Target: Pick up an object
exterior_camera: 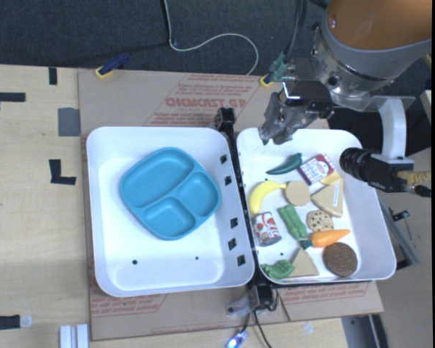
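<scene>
From my console I see the gripper (277, 131) hanging over the far left corner of the right bin (373, 216), its dark fingertips close together with only a narrow gap and nothing caught between them. Just below and to the right of those tips lies a dark green pepper (284, 164), apart from the fingers, and beside it a small purple-and-white packet (315, 169). Nearer to me the toy food crowds the middle of that bin: a yellow banana (263, 193) curving along the left side, a pale round cracker (298, 193) touching its tip, and a wedge of cheese (330, 196) to the right of that. Below them I make out a green pickle-like piece (293, 221), a small red-and-white can (267, 228), a speckled cookie (320, 220), an orange carrot (329, 237), a round brown patty (340, 259), a tan triangular slice (305, 262) and a leafy green bit (278, 270) at the near edge. The left bin (109, 194) sits just beside, the two touching along a black clipped seam, and it carries a blue divided plate (170, 192) lying flat. Above the gripper the grey arm (362, 64) with its orange band (380, 9) comes in from the right, and a white cable (203, 46) loops over the dark floor beyond the bench.
</scene>
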{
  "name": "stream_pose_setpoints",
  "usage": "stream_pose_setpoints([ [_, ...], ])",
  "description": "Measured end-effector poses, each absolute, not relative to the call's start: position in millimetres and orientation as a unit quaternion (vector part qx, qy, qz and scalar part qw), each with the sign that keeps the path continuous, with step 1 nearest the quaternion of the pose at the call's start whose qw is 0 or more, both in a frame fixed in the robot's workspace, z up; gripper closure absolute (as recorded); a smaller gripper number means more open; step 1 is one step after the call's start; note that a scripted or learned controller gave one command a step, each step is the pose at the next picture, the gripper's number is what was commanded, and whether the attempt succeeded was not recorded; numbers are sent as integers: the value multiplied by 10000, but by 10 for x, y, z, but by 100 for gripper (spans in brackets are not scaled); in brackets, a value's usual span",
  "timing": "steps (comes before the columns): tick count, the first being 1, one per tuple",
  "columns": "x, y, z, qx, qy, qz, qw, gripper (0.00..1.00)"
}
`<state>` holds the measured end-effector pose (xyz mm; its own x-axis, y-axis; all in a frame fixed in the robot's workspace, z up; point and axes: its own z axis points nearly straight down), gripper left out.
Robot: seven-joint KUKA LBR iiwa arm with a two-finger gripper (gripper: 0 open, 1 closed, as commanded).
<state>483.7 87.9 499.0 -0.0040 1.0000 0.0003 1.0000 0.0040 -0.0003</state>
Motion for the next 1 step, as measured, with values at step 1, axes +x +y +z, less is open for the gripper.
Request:
stream_pose_setpoints([
  [1, 4840, 867, 5088, -7061, -7081, 8, 2, 100],
])
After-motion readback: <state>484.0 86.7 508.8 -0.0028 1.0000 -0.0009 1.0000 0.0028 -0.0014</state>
